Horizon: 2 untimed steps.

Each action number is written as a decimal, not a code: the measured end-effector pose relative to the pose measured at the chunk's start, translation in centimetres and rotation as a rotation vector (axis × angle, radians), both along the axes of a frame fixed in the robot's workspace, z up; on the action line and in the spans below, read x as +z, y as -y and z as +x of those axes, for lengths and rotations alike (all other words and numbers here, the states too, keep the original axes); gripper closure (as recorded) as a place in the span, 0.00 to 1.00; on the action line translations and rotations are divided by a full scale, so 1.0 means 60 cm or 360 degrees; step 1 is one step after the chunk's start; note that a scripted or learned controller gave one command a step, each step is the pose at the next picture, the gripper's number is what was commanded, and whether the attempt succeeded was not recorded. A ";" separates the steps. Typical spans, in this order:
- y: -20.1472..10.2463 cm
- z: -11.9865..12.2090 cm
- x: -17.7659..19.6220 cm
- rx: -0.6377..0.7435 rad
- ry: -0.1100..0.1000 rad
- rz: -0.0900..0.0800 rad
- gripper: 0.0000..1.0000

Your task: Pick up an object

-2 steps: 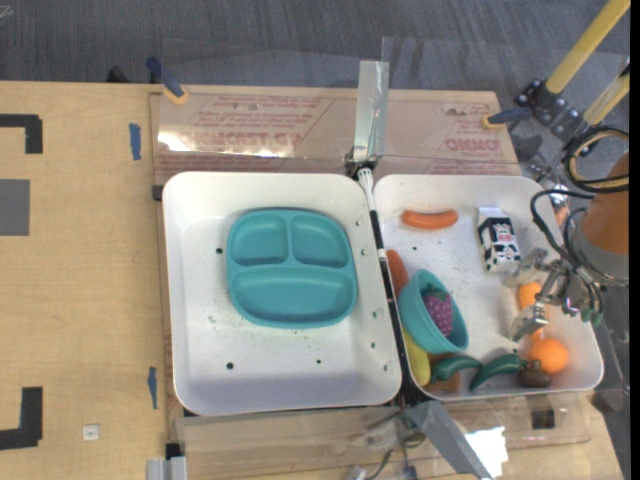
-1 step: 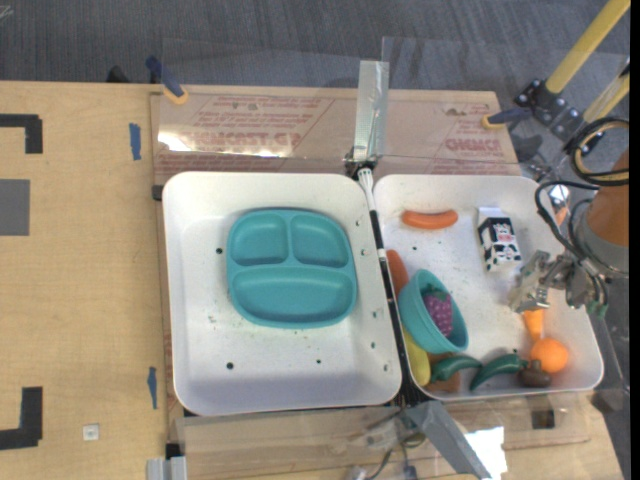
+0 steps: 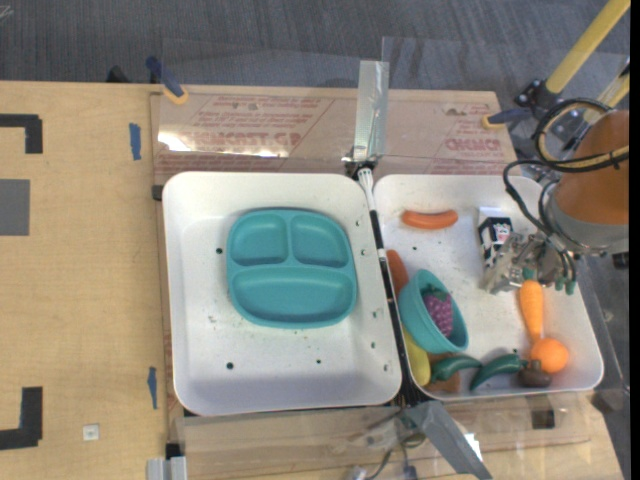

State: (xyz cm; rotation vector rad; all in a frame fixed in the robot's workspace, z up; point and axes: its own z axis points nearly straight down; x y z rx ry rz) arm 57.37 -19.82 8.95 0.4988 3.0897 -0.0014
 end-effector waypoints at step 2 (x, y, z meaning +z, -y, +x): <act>0.029 -0.075 0.000 -0.0318 0.0000 0.0001 1.00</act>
